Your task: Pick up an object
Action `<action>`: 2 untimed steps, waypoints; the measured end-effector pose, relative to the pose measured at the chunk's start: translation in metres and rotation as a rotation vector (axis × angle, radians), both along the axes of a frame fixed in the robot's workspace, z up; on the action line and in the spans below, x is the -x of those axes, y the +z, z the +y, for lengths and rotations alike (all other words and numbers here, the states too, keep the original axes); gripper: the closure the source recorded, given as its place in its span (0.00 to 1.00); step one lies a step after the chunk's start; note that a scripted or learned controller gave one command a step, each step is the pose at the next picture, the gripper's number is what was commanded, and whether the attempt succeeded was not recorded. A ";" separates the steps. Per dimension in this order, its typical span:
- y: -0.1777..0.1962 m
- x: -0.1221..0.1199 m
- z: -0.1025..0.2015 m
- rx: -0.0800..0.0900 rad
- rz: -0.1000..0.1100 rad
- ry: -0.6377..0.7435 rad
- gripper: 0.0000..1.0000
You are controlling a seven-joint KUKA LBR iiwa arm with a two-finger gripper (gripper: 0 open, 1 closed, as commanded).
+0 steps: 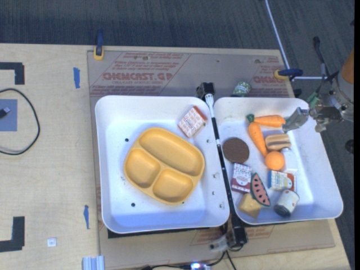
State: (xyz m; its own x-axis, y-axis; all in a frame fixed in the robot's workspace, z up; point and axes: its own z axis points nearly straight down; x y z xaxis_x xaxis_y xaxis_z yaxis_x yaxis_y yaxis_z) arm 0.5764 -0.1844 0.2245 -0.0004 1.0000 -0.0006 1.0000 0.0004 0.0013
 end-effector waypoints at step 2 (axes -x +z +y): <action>-0.114 -0.020 0.010 0.006 -0.016 0.000 1.00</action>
